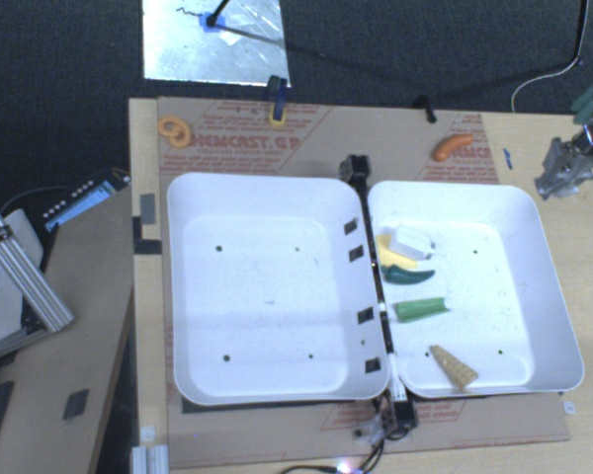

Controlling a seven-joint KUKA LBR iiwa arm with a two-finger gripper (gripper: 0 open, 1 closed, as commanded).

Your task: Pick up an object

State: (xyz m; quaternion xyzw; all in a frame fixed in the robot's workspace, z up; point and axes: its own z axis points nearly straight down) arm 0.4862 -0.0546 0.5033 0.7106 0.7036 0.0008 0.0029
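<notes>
**Bench State: 2 Bins, 5 Objects in the Right Bin**

1 orange ring-shaped item lies on the cardboard sheet, outside the bins. The left bin is shallow, white and smooth, with rounded corners. The right bin, of the same form, holds 5 objects, all near its left wall:

- 1 yellow piece, partly covered by 1 white block
- 1 dark green curved, pepper-shaped item, touching the yellow piece
- 1 light green stick
- 1 tan ridged cone, near the front wall

1 orange sausage-shaped item lies on the cardboard behind the right bin. The metallic gripper is cut off by the right edge, outside the bin, well apart from all objects. Its grip state cannot be determined; the detail is too small.
</notes>
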